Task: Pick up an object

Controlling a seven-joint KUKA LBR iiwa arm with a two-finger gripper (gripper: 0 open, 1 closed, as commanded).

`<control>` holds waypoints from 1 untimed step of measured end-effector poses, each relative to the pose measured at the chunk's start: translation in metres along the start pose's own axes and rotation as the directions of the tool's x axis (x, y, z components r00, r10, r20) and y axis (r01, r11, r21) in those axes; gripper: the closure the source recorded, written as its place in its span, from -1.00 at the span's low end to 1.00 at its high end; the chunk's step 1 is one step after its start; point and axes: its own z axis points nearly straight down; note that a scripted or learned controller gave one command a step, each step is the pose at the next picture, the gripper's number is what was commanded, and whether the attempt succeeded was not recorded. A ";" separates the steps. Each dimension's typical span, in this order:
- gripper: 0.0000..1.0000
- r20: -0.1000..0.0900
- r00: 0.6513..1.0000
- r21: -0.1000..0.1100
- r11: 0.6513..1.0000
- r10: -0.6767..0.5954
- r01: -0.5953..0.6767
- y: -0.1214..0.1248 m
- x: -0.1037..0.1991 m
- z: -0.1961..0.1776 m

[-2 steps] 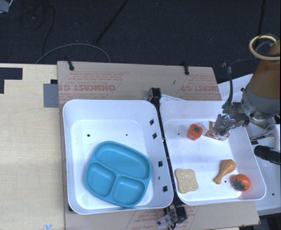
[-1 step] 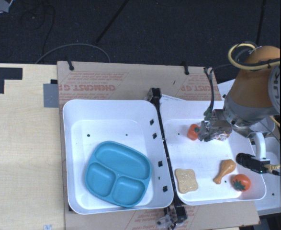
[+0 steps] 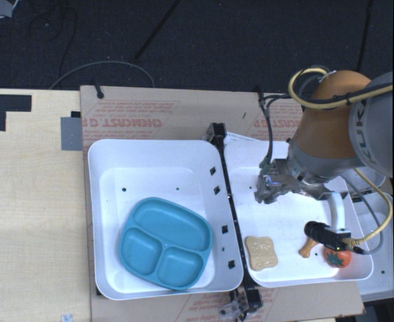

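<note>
A tan square pad (image 3: 260, 252) lies at 7 o'clock in the right bin (image 3: 287, 217), at 6 o'clock from my gripper (image 3: 267, 188) and clear of it. Whether my gripper is apart or together I cannot tell. A blue divided plate (image 3: 164, 243) sits in the left bin (image 3: 116, 180).

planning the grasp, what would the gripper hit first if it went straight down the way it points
Likely the bare floor of the shallow white right bin, not an object; the grey gripper points down, apart from the beige square pad. Depth is unclear.
</note>
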 end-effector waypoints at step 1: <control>1.00 -0.001 1.000 -0.001 1.000 -0.001 0.001 -0.014 0.049 -0.014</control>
